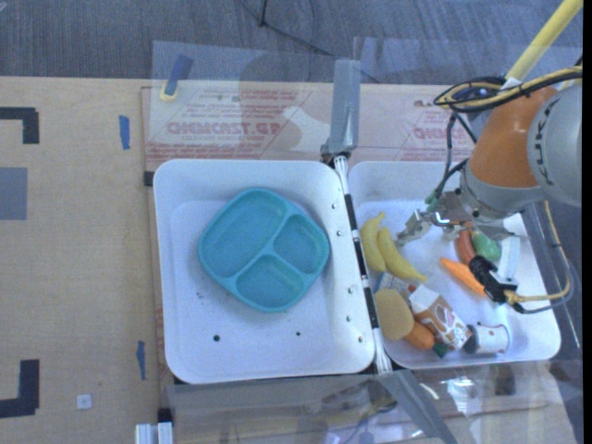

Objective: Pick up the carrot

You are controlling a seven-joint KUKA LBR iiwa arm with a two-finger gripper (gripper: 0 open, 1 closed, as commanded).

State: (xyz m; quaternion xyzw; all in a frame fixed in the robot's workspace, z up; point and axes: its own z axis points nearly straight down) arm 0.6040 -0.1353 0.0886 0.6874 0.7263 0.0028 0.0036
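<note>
1. The right bin (546, 336) is the landmark; every place below is given relative to it.
2. The carrot (460, 275) lies inside the right bin, right of its centre, slanted with its tip toward the bin's far left.
3. The arm (518, 146) enters over the bin's far right corner; its orange band sits above the bin's far edge.
4. The gripper (418, 227) hangs over the far half of the bin, left of the carrot and apart from it.
5. The fingers point toward the bin's left wall with a gap between them; nothing is visible in the gap.
6. Two bananas (387, 248) lie along the bin's left wall, just below and left of the gripper.
7. A tan round item (395, 314) lies near the bin's near left corner.
8. A small carton (442, 314) lies at the bin's near centre; its printing is too small to read.
9. A white cup (491, 339) lies on its side near the bin's near right corner.
10. A black cable (495, 285) crosses the bin's right side, just beside the carrot's thick end.
11. The left bin (176, 340) adjoins the right bin's left wall and holds a blue tray (265, 249).
</note>
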